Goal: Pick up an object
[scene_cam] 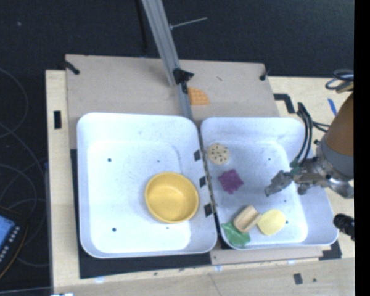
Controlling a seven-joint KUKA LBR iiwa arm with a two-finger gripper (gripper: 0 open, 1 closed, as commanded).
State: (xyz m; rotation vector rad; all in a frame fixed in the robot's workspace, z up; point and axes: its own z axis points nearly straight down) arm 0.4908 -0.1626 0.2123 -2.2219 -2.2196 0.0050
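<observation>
Hand point(282, 182): over the right bin point(259, 128), fingers spread, grasping nothing. Task status: pick-up not yet done; approach, closure and lift remain.

Candidate items, relative to hand:
- yellow rounded piece point(271, 222), just below it, smooth and pale
- tan block point(245, 217), below-left
- purple lump point(230, 180), left
- speckled disc point(218, 153), up-left
- yellow bowl point(171, 197), far left, in the other bin

Behind the gripper point(282, 184), the arm point(340, 142) is cut off at the frame's right edge. Below-left of it, the tan block point(245, 217) overlaps the green object point(235, 235).
</observation>
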